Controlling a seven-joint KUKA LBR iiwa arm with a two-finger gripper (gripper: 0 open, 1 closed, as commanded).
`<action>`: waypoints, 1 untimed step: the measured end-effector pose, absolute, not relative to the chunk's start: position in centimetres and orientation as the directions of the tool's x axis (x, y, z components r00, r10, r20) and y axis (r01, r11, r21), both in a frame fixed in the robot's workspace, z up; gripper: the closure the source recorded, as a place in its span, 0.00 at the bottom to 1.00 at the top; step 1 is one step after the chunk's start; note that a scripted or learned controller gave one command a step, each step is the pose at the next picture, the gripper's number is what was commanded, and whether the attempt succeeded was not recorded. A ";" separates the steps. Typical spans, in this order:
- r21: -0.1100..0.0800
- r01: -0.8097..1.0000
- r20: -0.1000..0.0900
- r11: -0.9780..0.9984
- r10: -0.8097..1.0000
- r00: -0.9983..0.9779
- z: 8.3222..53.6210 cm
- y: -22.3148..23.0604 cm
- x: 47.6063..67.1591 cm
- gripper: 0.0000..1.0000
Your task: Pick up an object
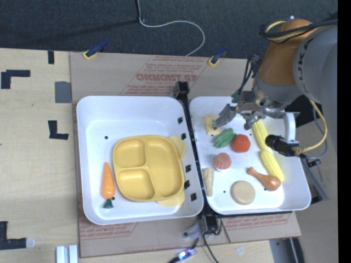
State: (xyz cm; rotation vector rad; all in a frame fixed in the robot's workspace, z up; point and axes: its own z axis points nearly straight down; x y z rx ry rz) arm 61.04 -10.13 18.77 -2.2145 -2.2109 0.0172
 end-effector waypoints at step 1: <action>-0.002 1.000 0.000 0.001 1.000 -0.001 19.7 -10.1 61.4 0.00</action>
